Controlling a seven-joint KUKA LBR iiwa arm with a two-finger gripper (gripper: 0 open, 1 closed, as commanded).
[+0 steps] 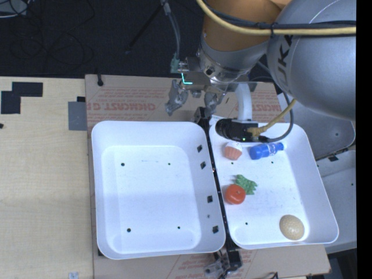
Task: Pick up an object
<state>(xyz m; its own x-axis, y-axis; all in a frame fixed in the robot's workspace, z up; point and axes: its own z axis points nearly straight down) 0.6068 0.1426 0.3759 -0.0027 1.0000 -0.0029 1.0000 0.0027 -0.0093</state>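
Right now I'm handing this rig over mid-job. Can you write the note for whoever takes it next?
Gripper: open, holding nothing, raised over the far edge of the bench near the divider between the two bins.
Left bin: no objects seen in it.
Right bin: orange-pink piece and blue bottle at the far end, red tomato with green leaves mid-bin, tan egg-shaped object in the near right corner.
Done: nothing picked yet.
Left: descend on one object, grasp, lift.
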